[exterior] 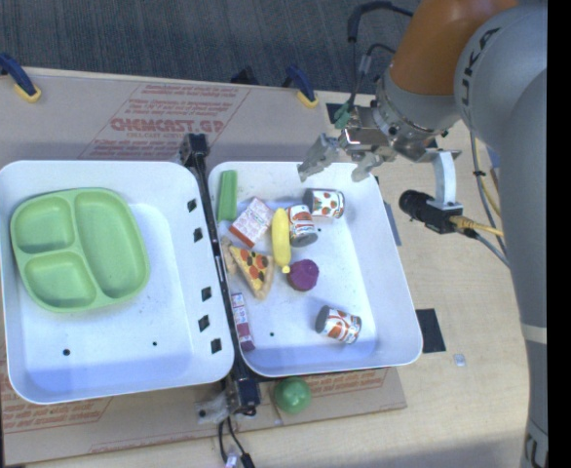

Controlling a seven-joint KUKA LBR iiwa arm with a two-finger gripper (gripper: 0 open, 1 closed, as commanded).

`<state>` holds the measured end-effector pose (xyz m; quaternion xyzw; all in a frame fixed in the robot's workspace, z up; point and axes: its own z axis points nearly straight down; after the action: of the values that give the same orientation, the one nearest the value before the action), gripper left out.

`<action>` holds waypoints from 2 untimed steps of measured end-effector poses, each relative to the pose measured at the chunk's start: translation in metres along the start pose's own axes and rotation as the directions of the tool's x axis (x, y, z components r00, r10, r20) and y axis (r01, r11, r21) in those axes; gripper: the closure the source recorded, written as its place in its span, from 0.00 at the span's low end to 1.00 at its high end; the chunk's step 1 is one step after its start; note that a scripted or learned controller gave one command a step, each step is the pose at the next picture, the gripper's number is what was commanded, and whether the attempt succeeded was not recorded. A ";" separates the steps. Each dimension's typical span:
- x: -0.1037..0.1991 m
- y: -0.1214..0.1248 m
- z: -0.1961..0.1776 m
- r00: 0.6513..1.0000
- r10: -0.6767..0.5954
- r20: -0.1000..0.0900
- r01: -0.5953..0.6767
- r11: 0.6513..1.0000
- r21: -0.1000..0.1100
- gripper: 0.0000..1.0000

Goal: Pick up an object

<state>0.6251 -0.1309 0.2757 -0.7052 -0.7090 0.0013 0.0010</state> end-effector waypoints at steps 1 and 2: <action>0.071 -0.034 -0.040 1.000 -0.002 -0.002 0.002 1.000 -0.001 0.00; 0.025 -0.078 -0.064 1.000 0.001 0.000 -0.001 1.000 0.000 0.00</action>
<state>0.5474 -0.1058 0.3399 -0.7056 -0.7086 0.0011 0.0011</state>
